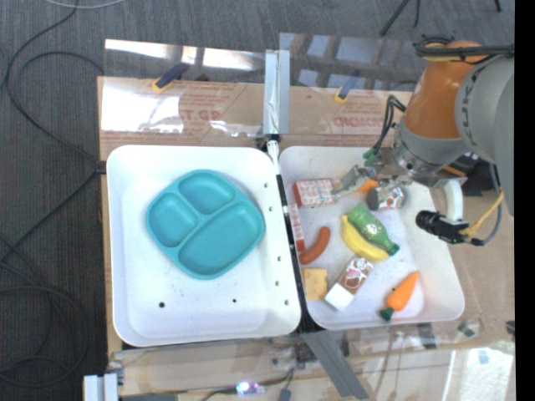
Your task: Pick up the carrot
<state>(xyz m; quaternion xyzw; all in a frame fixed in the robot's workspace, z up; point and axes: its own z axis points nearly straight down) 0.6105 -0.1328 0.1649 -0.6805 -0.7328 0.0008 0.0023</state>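
Jaws hard to see, open or shut unknown. Gripper [368,176] low at upper right bin [435,307], well apart from carrot [403,292] down at lower right, near banana [359,239].

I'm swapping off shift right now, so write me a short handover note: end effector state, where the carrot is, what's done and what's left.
End effector: over the far end of the right bin, above a small can; whether it is open or shut cannot be made out.
Carrot: lying in the right bin's near right corner, apart from the end effector. Nearby: a small carton to its left, a banana and green bottle further in.
Left bin: holds a blue divided plate.
Done: nothing visible; carrot not picked up.
Left: move to the carrot, grasp it, lift it.
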